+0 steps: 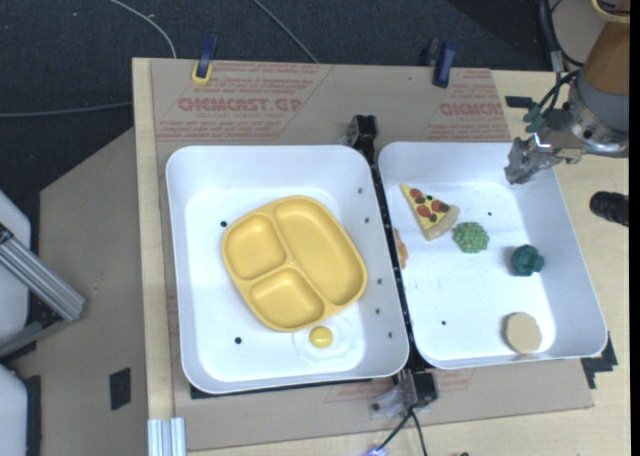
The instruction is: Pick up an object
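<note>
The gripper (pixel 524 159) hangs over the right bin's (pixel 575 274) far corner; its finger state cannot be told. Nearest, down-left, lies the pizza slice (pixel 429 209).

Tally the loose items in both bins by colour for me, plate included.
Yellow: 1, the divided plate
White with yellow: 1, the toy fried egg
Yellow and red: 1, the toy pizza slice
Green: 2, the toy broccoli and a darker green lump
Tan: 1, the round cookie-like piece
Total: 6
</note>
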You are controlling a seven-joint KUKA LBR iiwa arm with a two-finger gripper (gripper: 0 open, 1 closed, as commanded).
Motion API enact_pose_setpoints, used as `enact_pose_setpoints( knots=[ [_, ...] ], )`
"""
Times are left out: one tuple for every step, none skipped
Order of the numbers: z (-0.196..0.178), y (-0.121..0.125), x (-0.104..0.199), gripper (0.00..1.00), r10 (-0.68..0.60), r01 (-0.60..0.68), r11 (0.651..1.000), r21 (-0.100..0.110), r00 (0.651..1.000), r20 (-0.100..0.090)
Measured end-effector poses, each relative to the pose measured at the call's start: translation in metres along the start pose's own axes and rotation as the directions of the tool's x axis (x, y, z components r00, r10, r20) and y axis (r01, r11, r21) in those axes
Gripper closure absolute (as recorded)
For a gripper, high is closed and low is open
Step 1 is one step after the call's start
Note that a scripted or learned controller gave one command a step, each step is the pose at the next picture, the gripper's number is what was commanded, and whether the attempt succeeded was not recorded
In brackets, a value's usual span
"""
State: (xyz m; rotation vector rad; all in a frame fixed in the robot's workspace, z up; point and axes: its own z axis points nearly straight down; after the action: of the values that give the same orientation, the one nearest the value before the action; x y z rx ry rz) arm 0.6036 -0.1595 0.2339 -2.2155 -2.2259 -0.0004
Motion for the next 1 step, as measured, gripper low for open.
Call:
enact_pose_setpoints(
  knots=[
    [0.0067, 0.0061, 0.0477, 1.0, 0.0, 0.0, 1.0, 0.002, 1.0, -0.001]
  ],
)
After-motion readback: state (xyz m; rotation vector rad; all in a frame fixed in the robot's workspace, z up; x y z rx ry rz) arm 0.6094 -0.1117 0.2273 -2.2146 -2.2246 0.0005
